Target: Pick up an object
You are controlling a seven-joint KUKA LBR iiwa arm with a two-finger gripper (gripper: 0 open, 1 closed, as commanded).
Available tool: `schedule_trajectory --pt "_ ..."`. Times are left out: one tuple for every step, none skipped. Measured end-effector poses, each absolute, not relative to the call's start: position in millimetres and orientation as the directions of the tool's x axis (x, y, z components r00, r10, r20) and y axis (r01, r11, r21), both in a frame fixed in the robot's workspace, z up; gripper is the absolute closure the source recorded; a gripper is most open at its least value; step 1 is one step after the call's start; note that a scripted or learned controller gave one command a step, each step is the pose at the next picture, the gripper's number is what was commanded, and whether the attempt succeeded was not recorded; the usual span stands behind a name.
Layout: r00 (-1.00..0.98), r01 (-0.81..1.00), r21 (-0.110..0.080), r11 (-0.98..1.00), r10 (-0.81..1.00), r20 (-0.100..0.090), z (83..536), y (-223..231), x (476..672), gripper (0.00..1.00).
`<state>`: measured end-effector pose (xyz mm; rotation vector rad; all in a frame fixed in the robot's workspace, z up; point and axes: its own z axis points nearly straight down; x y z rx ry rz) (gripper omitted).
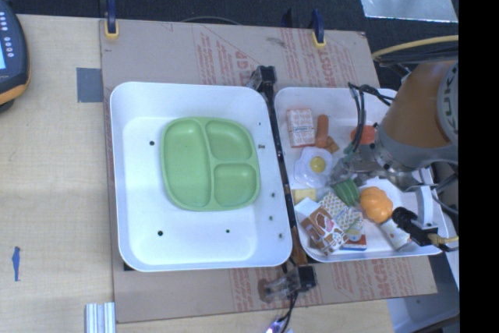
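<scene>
Arm reaches from right, bent down over right bin; gripper low among toy food near fried egg; finger state unclear.

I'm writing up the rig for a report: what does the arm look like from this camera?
The arm is bulky and rounded, with a broad orange band above a grey wrist. Black cables loop along its side. The gripper below is dark metal.

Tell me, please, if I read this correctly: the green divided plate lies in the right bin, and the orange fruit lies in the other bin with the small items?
Not quite. The camera view shows the green divided plate in the left bin, not the right. The rest stands: the orange fruit lies in the other bin with the small items.
</scene>
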<state>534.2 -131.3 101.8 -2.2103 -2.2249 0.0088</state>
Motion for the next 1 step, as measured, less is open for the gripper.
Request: schedule_trajectory --pt "-0.012 1.0 0.009 0.012 1.0 0.0 198.0 -68.4 588.3 1.0"
